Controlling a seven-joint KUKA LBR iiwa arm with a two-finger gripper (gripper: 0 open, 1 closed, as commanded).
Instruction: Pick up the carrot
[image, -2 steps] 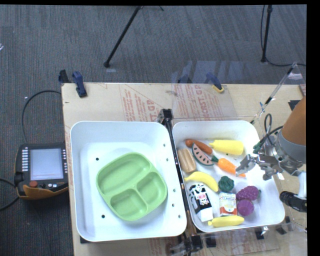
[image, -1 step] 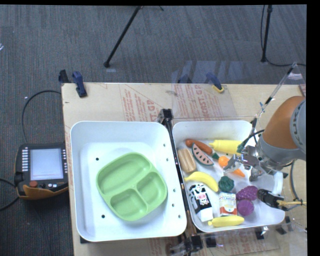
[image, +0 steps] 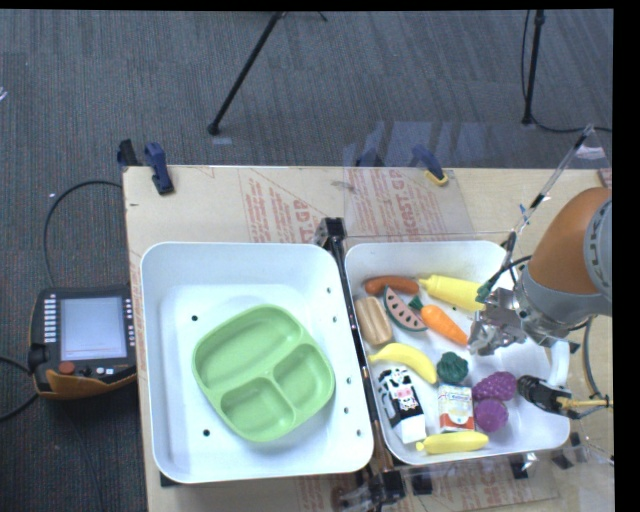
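— Where's the carrot (image: 443, 323)?
— Right bin (image: 545, 430), lying diagonally, tip toward the lower right, beside the watermelon slice (image: 405, 309).
— And the end effector (image: 487, 335)?
— Just right of the tip; its grip I can't make out.
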